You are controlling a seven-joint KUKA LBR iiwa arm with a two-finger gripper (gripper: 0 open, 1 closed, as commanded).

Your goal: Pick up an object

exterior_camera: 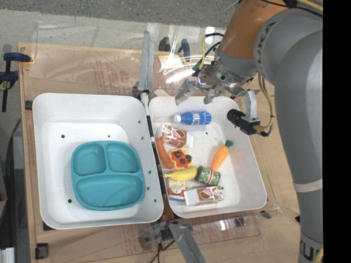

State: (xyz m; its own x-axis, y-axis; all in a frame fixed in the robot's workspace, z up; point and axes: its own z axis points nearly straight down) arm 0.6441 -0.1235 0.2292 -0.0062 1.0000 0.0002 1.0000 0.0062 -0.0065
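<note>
My gripper (196,96) hangs over the far rim of the right bin (249,169), its two fingers spread open with nothing between them. Just below it lies a blue bottle (193,118) with a white cap, on its side. Further down the bin hold an orange carrot (220,157), a hot dog (163,153), a pizza slice (180,158), a yellow banana (184,174), a small green can (208,176), a snack packet (173,136) and a milk carton (203,195).
The left bin (46,125) holds a teal divided plate (107,175). A metal rail (147,108) runs between the two bins. The grey arm (296,92) fills the right side. A blue clamp (10,70) sits at the bench's left edge.
</note>
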